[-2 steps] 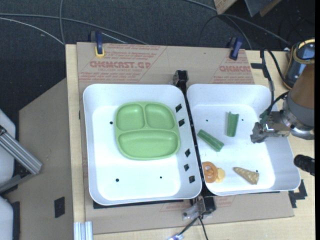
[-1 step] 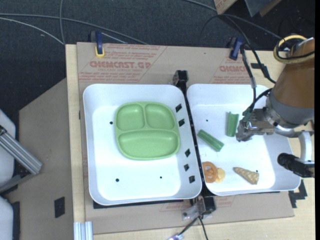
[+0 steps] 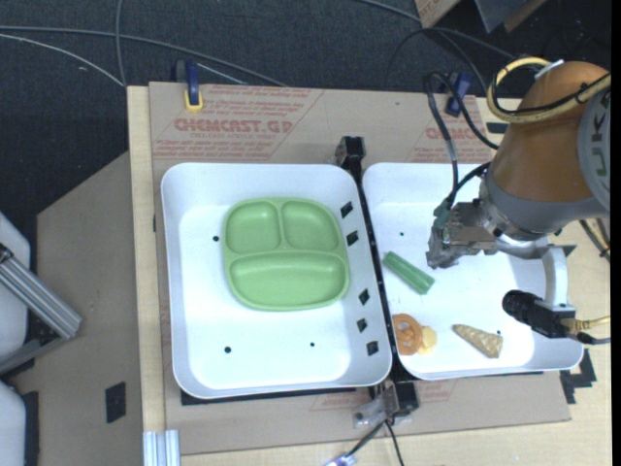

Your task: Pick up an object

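Observation:
In the right bin (image 3: 417, 192) lie a green cylinder-shaped piece (image 3: 408, 272), an orange pretzel-like toy (image 3: 411, 333) and a tan wedge like a pizza slice (image 3: 480, 339). My gripper (image 3: 442, 250) hangs over the right bin, just to the right of the green piece and a little above it. Nothing shows between its fingers. The green piece lies at a slant near the bin's left wall. The pretzel toy and the wedge rest near the bin's front edge.
The left bin (image 3: 184, 289) holds a green divided plate (image 3: 286, 253). Black clips run along the divider between the bins (image 3: 357, 250). Blue clamps sit at the bench's back edge (image 3: 193, 81).

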Tool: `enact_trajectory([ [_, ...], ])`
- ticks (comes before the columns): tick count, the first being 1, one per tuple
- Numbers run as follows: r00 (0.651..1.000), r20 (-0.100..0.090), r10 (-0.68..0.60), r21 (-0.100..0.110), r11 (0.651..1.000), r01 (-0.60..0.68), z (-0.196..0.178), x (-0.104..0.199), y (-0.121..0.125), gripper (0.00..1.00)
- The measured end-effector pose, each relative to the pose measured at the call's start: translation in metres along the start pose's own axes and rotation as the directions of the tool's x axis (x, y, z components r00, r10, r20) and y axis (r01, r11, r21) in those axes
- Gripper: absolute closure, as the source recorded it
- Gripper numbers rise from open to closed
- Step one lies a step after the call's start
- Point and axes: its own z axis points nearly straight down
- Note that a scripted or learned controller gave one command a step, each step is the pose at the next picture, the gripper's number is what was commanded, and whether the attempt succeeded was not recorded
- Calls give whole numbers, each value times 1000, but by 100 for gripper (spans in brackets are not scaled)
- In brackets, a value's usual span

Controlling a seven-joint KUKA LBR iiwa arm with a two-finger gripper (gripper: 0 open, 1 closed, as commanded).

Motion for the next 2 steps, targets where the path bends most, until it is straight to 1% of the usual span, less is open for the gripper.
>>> enact_trajectory([
  [1, 1000, -1, 0, 2, 1000, 0, -5, 61, -4, 100],
  [2, 1000, 0, 0, 3, 1000, 0, 8, 117, 1, 100],
])
